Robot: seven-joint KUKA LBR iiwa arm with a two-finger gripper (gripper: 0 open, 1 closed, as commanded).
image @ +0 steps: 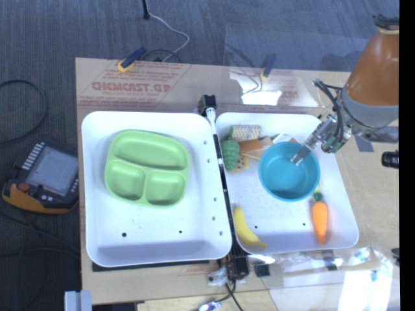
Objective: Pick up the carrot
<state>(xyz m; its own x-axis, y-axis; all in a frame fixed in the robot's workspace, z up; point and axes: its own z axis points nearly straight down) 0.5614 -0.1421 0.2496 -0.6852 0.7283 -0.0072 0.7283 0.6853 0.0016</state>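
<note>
- Hand (pixel 303 153) of one grey arm with an orange band, reaching in from 3 o'clock and hanging over the 1 o'clock edge of a blue bowl (pixel 289 172); nothing lies between its slim fingers, and how wide they stand cannot be told.
- Carrot (pixel 320 218), one, orange with a green top, lying at 5 o'clock from the bowl, just beside its rim, close to the right bin's (pixel 285 235) outer wall. It is apart from the hand, so the pick-up looks not yet begun; the wall nearby may crowd a grasp.
- Banana (pixel 246 227), one, yellow, at 7 o'clock from the bowl, near the bin's front edge.
- Green vegetable toy (pixel 230 153), a corn-like piece (pixel 246 133) and an orange-brown piece (pixel 251 146), one each, bunched at 9 to 10 o'clock from the bowl, likely loose clutter.
- Left bin (pixel 104 232), one, holding one green divided plate (pixel 147 167) with three compartments.
- Surface (pixel 91 89), a brown board carrying both white bins side by side.
</note>
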